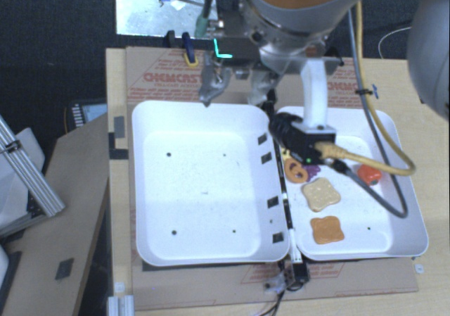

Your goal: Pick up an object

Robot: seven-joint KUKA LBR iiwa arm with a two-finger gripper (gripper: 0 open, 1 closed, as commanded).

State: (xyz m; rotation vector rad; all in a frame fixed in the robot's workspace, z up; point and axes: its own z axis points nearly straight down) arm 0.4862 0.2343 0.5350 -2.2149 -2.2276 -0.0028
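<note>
Two white bins on the bench, toast slice [327,229] low in the right bin [404,234]; gripper [232,89] hangs above, grip unreadable, so we'd center squarely over it before descending.

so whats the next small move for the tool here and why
Probably a short move toward the near side of the right bin. The tool hangs over the far rim of the left bin, with nothing between its fingers, while the toast slices and a red piece lie in the right bin.
</note>
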